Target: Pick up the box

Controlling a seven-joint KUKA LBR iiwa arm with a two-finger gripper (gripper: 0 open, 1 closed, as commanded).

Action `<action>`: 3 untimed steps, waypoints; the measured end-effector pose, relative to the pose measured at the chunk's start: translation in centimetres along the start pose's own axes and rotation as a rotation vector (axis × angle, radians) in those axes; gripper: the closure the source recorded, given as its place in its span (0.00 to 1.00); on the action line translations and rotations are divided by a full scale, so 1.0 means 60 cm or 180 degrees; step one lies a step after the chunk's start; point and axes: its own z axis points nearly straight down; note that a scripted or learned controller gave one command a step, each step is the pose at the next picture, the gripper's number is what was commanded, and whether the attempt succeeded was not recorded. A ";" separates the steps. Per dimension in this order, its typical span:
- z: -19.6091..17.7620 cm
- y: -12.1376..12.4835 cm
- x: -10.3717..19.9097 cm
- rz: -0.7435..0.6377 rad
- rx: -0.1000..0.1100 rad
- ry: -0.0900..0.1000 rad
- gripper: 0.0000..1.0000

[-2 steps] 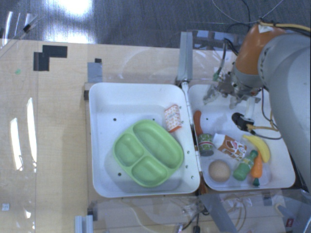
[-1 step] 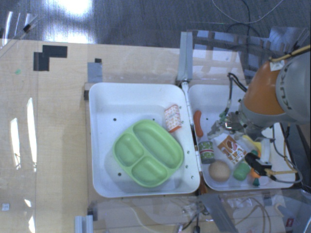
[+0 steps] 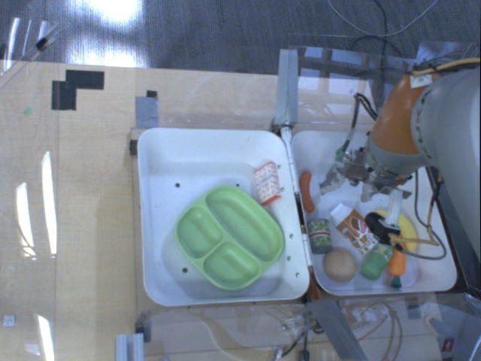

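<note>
The arm reaches in from the right, its orange band above the wrist, and the gripper [image 3: 359, 177] hangs over the back half of the right bin [image 3: 327, 143]. Whether the gripper is open or closed cannot be told from this angle (the wrist housing hides the working end).

Two items answer to "box":
- An orange and white carton [image 3: 356, 229] lies flat near the middle of the right bin, just in front of the gripper.
- A small snack box [image 3: 266, 183] leans against the right wall of the left bin [image 3: 158, 201], beside the green divided plate [image 3: 229, 237].

The carton is the nearer candidate. It is crowded: a small can [image 3: 319, 234] stands to its left, a round brownish ball [image 3: 340, 265] and a green bottle [image 3: 376, 262] sit just in front of it, and a banana [image 3: 406, 230] lies to its right. A red sausage [image 3: 305, 189] lies along the left wall of the right bin.

Step in hand, as judged: approach, with nothing lifted yet. The next move calls for the gripper to shift forward over the carton, align across its narrow side, then descend without striking the neighbouring items.
</note>
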 end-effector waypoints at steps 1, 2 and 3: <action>0.012 0.118 -0.002 0.0216 -0.0001 -0.0002 0.00; -0.156 0.099 0.095 -0.0100 -0.0016 0.0001 0.00; -0.175 0.101 0.097 -0.0125 -0.0034 -0.0003 1.00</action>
